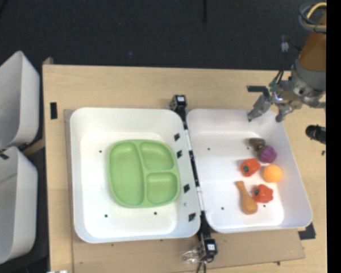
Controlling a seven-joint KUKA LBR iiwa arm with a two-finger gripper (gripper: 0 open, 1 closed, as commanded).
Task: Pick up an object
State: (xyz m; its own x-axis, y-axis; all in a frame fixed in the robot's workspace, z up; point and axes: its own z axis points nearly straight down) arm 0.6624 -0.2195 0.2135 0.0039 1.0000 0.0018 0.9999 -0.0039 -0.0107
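My gripper (269, 111) hangs open over the far right corner of the right bin (227, 129), nothing between its fingers. Below it in that bin lie several small toy foods: a brown piece (256, 144), a purple one (267, 154), a red tomato-like piece (249, 167), an orange ball (273, 174), a red pepper (263, 193) and a tan drumstick shape (246, 198). The brown piece lies closest to the gripper, a short way toward the front.
The left bin (91, 129) holds a green divided plate (143, 172). A row of black clips (188, 164) marks the seam between the bins. White containers (11, 101) stand off the bench at the left.
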